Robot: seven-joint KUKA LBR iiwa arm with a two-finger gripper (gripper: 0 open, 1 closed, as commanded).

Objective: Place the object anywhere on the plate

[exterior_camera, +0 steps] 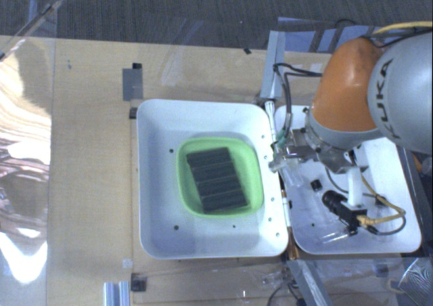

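Left white bin (pixel 152 183) on the worktop (pixel 81 162), holding a green plate (pixel 186 162) near its centre. A dark ridged object (pixel 216 179) lies flat on the plate. The arm (pixel 352 91) hangs just right of the plate, over the right bin (pixel 399 230); state of the jaws cannot be told.

In the left bin (pixel 155 183), a green plate (pixel 252 166) sits near the middle with a dark ribbed block (pixel 216 180) lying on it. My arm (pixel 365 88) hangs over the right bin (pixel 392 230), its wrist near that bin's left edge.
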